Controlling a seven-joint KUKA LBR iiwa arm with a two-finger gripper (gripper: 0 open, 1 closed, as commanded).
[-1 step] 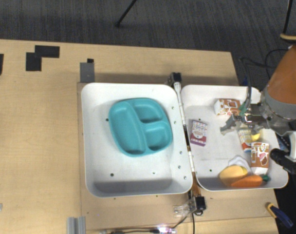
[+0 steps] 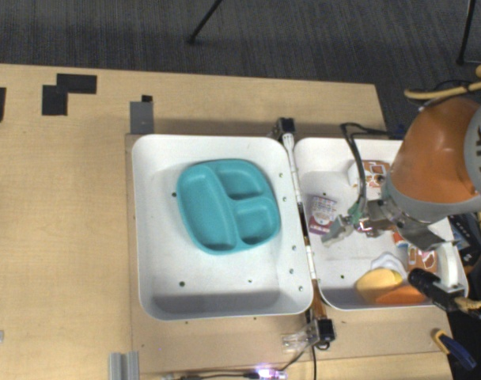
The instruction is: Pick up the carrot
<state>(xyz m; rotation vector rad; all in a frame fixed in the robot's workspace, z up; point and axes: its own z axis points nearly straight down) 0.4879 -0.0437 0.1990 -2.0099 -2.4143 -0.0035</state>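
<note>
Orange carrot [image 2: 400, 294] lies ungrasped in the right bin [image 2: 335, 287]; gripper [image 2: 345, 226] hangs nearby, fingers spread, holding nothing.

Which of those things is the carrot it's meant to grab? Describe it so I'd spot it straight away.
Look in the right-hand white bin, at its near edge, under the arm. The carrot is the orange piece lying against a rounder yellow item; it is the deeper orange and flatter of the two.
</note>
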